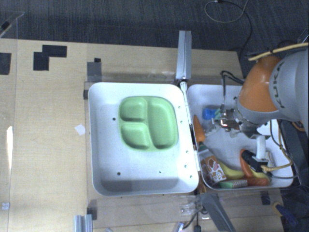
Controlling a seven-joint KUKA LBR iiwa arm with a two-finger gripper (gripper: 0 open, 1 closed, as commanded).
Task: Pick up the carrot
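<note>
Bench, two white bins | carrot (198,129) at right bin's (212,93) left wall | claw (226,121) grip unclear

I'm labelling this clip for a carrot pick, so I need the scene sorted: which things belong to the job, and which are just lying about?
Belongs to the job:
carrot, against the right bin's left wall
gripper, over the right bin

Just lying about:
green divided plate in the left bin
banana
brown snack packet
small blue object
</note>
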